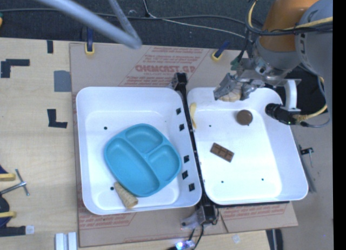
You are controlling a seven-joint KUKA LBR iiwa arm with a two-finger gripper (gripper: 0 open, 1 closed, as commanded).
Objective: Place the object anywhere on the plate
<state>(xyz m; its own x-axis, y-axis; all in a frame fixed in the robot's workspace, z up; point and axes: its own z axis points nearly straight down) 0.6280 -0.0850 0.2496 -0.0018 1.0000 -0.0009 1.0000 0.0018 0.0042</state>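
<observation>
Hovering at the right white bin's (286, 189) far edge, the tool (231, 93) is sitting over a pale object (232, 97); finger state cannot be told. Blue compartmented plate (141, 159) is lying in the left bin (89, 135).

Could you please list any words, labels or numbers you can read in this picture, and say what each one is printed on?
"CHEMCAST GP", roughly, in red print on the brown board behind the bins; blurred, so uncertain.
Smaller red lines under it: too blurred to read.
Red print on the board's front edge: too small to read.

Blue plate (142, 158), white bins (86, 135), brown bar (221, 152), orange-banded arm (292, 13).
</observation>
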